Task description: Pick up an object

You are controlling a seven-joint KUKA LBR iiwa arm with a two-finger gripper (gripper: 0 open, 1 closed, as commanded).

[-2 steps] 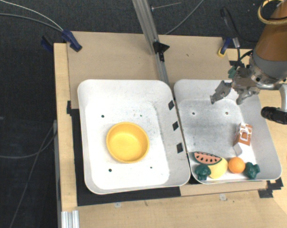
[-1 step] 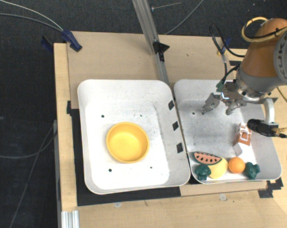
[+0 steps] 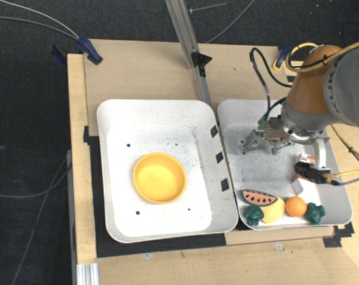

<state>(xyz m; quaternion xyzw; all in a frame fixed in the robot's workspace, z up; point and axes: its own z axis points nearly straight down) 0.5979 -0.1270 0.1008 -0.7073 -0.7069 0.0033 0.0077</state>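
Toy fruit clustered, fingers spread above bin

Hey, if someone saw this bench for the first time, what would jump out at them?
Probably the yellow bowl, alone in the middle of the left bin. Next, the grey and orange arm reaching in from the right, its gripper over the upper part of the right bin. Then the bright toy food along that bin's near edge: a watermelon slice, a lemon, an orange and two green pieces.
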